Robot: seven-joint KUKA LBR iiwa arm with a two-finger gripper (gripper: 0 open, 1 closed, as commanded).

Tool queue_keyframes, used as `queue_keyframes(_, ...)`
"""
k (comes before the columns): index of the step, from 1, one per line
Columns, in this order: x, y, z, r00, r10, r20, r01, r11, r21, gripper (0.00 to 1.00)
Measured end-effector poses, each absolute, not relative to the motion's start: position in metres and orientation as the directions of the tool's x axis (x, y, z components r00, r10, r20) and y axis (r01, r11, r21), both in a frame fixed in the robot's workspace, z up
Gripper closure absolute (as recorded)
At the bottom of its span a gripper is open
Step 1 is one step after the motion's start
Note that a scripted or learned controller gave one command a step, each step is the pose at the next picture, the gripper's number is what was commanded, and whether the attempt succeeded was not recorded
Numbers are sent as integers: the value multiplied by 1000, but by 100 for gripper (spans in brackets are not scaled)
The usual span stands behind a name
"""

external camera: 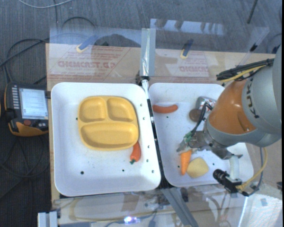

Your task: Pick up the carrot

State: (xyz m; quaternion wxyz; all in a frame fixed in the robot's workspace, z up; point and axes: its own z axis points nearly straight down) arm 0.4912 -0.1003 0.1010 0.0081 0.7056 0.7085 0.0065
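Two shallow white plastic bins are seen side by side on the table. Nearest the camera, in the right bin (173, 171), one tapered orange carrot (185, 161) with a green top lies against one rounded pale-yellow potato-shaped piece (198, 168); the two touch. The tool (193, 137) is located just above the carrot's green end, under the grey arm with the orange band; whether it is open or closed cannot be told, and the carrot is not seen to be gripped. Farther back in the same bin, one smooth reddish-orange sausage-shaped piece (164, 109) lies near the inner wall.

In the left bin (66, 174), one small orange-red pepper-shaped piece (135, 152) with a green stem lies just beside the near right corner of one yellow three-compartment plastic tray (108, 122). One handheld control pendant (27, 109) rests left of the table.
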Motion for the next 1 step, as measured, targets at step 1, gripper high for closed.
queue_keyframes(1, 484, -82, 191, -176, 984, 0, 984, 176, -2, 100)
